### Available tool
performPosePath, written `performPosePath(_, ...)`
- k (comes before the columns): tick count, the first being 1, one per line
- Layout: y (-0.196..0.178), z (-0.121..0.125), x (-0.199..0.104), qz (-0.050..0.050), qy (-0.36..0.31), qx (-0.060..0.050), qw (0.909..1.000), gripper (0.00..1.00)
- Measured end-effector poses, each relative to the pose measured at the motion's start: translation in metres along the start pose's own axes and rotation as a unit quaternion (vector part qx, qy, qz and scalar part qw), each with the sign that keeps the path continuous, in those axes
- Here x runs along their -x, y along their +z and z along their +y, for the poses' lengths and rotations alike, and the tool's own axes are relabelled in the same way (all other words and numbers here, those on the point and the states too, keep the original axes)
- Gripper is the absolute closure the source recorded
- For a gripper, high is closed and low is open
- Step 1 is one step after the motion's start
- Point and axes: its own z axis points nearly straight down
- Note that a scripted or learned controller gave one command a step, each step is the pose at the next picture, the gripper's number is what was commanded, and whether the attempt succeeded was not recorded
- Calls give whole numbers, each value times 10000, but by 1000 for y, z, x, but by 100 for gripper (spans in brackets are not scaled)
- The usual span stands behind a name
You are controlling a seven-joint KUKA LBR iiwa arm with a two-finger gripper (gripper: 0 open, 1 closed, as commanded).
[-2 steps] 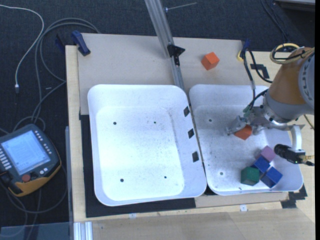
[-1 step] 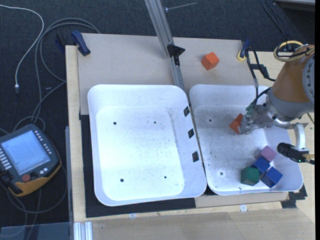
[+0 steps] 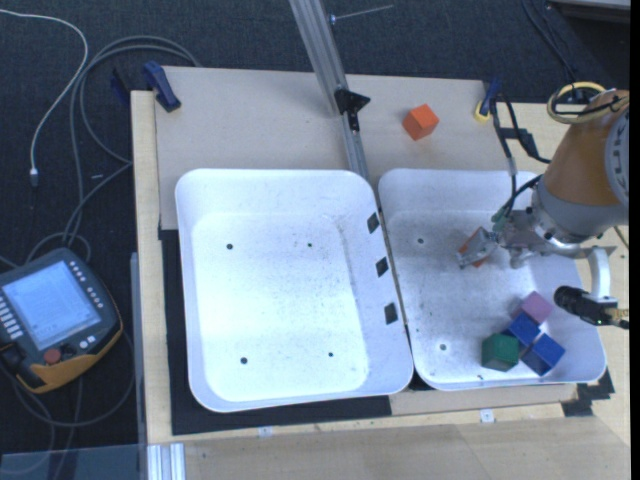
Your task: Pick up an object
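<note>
Bins sit side by side on the worktop point(image 3: 250, 118), and we see the arm point(image 3: 590, 168) reaching in from three o'clock over the right bin point(image 3: 430, 208). Its gripper point(image 3: 478, 250) hangs above the middle of that bin, pointing toward nine o'clock. We make out a small reddish patch right at the tip, but the view is too coarse for us to tell whether this is a held piece or part of the tool, so we cannot tell how the gripper stands.

Toward five o'clock in the right bin we find a tight cluster of blocks: a green block point(image 3: 500, 351) at the seven o'clock side of the group, a blue block point(image 3: 524, 330) just beside it, a second blue block point(image 3: 546, 353) touching that one at its four o'clock, and a pink block point(image 3: 537, 306) at twelve o'clock of the group. All four lie on the bin floor, apart from the gripper.

An orange cube point(image 3: 421, 121) rests on the bare worktop beyond the bins, at twelve o'clock from the right bin. The left bin point(image 3: 200, 198) lies at nine o'clock from the right one. A teach pendant point(image 3: 50, 313) lies on the dark floor at nine o'clock of the scene.
</note>
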Motion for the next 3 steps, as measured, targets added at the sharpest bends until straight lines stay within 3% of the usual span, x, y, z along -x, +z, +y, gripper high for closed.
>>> performPosePath(1, 11, 50, -19, 11, -7, 7, 10000, 0)
performPosePath(2, 11, 31, -58, 22, -1, -31, 10000, 0)
performPosePath(3, -57, 48, -36, -5, 11, 35, 10000, 0)
